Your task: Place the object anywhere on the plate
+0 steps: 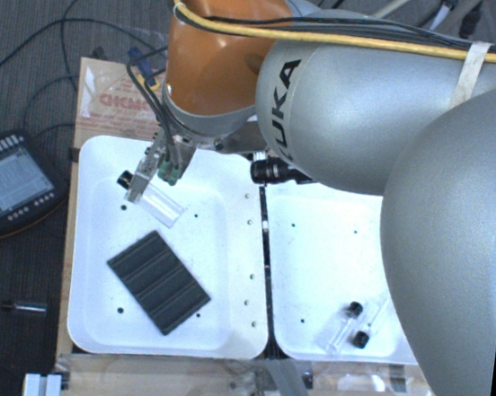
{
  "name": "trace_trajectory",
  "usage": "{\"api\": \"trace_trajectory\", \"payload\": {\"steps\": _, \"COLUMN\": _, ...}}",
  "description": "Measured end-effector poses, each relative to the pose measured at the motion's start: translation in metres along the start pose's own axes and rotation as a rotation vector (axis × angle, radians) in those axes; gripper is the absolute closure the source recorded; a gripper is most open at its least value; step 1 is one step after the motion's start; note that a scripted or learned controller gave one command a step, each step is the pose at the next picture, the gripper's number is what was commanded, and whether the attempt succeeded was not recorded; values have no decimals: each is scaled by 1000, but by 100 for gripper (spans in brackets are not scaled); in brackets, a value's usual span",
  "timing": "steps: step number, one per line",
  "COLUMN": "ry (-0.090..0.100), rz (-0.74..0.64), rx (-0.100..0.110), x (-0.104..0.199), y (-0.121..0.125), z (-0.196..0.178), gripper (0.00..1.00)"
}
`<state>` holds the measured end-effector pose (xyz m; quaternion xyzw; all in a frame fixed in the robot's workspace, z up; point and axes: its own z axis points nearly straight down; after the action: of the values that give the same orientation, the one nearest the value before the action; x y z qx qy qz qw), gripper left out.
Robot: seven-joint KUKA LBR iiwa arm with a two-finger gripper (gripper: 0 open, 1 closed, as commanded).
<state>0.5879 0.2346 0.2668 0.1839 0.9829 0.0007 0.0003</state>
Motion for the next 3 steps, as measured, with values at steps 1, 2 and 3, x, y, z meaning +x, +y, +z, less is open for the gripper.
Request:
{"api": "trace_trajectory", "payload": {"steps": 1, "ry": -1, "rz": -397, "rx": 0, "x": 59, "y": -23, "z": -67, "gripper": 100}}
{"api": "trace_trajectory", "payload": {"steps": 2, "ry": 0, "rz": -1048, "rx": -1, "x": 75, "y": -30, "z": -34, "gripper": 100}}
{"api": "trace_trajectory", "payload": {"steps": 3, "ry": 2, "rz": -1147, "rx": -3, "x": 80, "y": -35, "z": 42, "gripper": 100}}
